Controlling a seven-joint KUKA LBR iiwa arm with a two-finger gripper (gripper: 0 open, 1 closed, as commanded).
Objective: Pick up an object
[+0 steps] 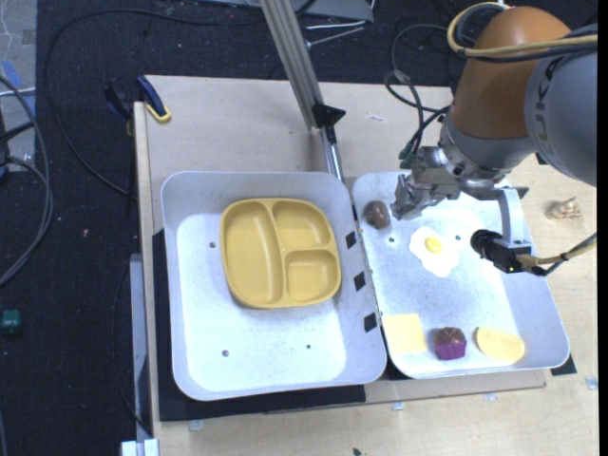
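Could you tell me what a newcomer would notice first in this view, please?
Probably the yellow divided tray, sitting alone in the left bin. Next, the grey arm with its orange band leaning over the right bin, its gripper above a brown lump near a fried egg.

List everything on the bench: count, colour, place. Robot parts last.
Shallow white bins: two, white, side by side on the bench.
Yellow three-compartment plastic tray: one, left bin.
Brown rounded lump: one, right bin, far left corner.
Toy fried egg: one, white with yellow yolk, right bin, middle.
Pale yellow square slice: one, right bin, near edge.
Purple chunk: one, right of the slice.
Yellow oval piece: one, right bin, near right corner.
Gripper: one, grey, over right bin's far end, beside the lump.
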